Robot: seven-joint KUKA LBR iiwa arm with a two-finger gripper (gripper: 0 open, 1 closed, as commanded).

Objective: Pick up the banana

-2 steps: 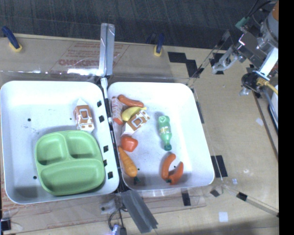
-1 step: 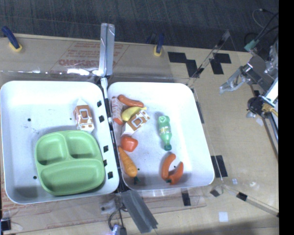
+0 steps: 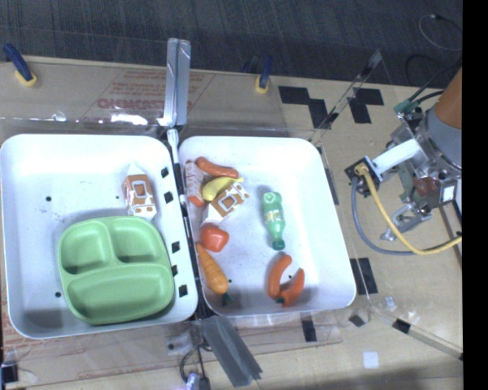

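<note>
The banana (image 3: 217, 188) lies in the right bin (image 3: 329, 218), near that bin's upper left corner and close to the divider between the 2 bins. It is small and yellow with a greenish tip, and it rests tilted, its lower end on or against a white and orange carton (image 3: 229, 202), with a sausage (image 3: 216, 168) just above it. It looks like a toy piece of moulded plastic, so by my judgement it is light, stiff and rather smooth, unlikely to bruise but liable to slip or roll out of a pinch. The best hold is probably across the thick middle of the curve, fingers closing on the 2 long sides, since the ends taper and the neighbours crowd them. The carton beneath may shift when it is pressed, and the bin wall on the left leaves little room for a finger there. The claw (image 3: 419, 193) sits well apart from the banana, out over the surface to the right of the bins amid yellow cabling (image 3: 372, 218); I cannot tell how it is set. A green divided plate (image 3: 114, 268) and a second small carton (image 3: 138, 195) occupy the left bin (image 3: 32, 218), away from the job.
</note>
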